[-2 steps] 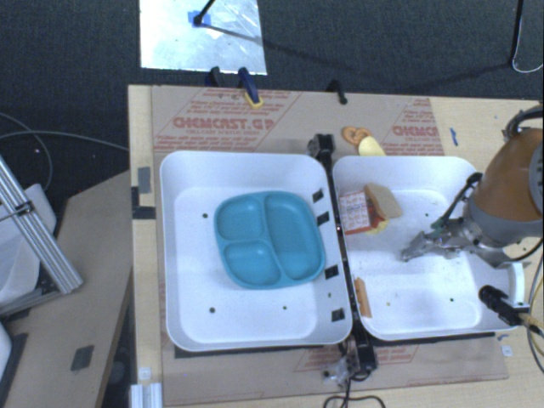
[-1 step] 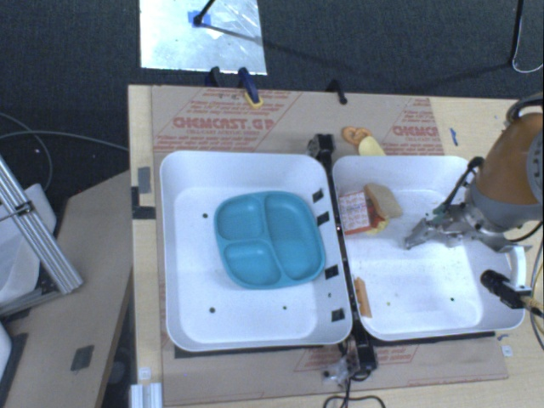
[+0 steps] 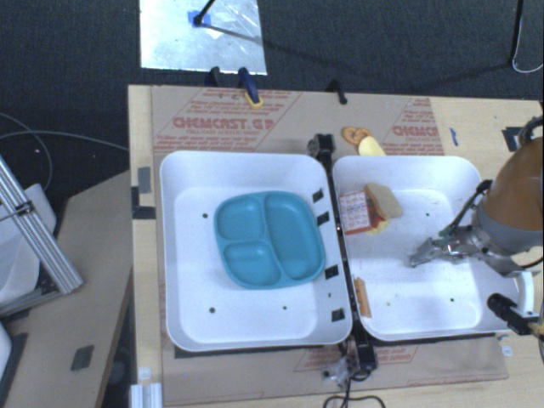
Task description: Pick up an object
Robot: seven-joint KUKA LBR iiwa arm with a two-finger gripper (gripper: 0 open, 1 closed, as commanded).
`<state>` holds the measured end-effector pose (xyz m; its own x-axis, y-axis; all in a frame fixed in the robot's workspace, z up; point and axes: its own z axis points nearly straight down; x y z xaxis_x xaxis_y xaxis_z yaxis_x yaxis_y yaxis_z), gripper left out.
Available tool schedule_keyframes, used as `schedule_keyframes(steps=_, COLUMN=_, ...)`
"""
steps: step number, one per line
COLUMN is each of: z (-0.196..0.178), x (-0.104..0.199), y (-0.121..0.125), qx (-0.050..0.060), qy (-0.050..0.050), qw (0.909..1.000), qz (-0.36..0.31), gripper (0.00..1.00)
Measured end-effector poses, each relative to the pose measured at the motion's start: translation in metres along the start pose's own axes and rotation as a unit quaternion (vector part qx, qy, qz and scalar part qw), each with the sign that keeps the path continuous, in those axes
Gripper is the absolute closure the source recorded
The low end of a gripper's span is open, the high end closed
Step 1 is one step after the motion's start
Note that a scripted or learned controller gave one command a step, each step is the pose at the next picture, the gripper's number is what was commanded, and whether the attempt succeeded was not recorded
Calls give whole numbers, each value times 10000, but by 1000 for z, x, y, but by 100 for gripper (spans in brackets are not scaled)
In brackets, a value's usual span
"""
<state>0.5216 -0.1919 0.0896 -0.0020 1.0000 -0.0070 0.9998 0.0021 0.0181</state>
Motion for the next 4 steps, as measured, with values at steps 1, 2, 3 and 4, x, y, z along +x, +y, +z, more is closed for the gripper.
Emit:
schedule_keyframes(steps=1, z=2, x=10, y=44, qx=43, qy=12, qw=10000, qz=-17, gripper=0)
schedule_keyframes(steps=2, z=0, x=5, y=-6, qx=5, qy=2, qw=10000, qz=3, gripper=0)
schedule_keyframes(steps=3, z=2, x=77, y=32, qx=27, qy=18, qw=10000, qz=-36, gripper=0)
schedule_keyframes(steps=4, z=-101, x=156, y=75, qx=10, qy=51, qw=10000, qz=-59, gripper=0)
